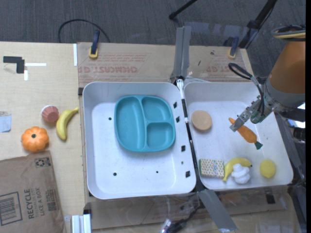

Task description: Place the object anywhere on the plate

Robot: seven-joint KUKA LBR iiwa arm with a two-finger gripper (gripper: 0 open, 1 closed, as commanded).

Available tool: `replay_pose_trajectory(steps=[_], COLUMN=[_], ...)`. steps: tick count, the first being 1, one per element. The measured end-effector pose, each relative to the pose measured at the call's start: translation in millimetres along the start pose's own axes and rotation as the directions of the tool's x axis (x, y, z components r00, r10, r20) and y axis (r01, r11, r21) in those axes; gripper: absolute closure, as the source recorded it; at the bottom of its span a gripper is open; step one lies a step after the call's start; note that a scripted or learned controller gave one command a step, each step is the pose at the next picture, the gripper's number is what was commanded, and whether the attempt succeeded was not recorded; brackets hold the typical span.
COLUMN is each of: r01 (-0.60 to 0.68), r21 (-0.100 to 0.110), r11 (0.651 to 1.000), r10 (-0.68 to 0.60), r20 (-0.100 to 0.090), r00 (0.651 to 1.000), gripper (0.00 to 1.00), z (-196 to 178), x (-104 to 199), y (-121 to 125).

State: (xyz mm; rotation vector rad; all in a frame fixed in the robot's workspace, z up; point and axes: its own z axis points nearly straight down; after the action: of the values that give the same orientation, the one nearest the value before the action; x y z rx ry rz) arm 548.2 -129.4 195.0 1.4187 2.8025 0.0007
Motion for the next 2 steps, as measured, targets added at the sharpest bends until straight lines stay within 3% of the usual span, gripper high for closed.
replay_pose_trajectory(steps=[1, 2], r01=[-0.007, 0.418], r21=[0.002, 0.001], r11=[1.000, 0.908], r10=[0.007, -0.418], r20=[-0.001, 0.000], r00=[1.000, 0.908], gripper=[1.00, 1.00], z=[5.4, 5.0], x=[35.2, 80.6], y=[55.8, 132.1])
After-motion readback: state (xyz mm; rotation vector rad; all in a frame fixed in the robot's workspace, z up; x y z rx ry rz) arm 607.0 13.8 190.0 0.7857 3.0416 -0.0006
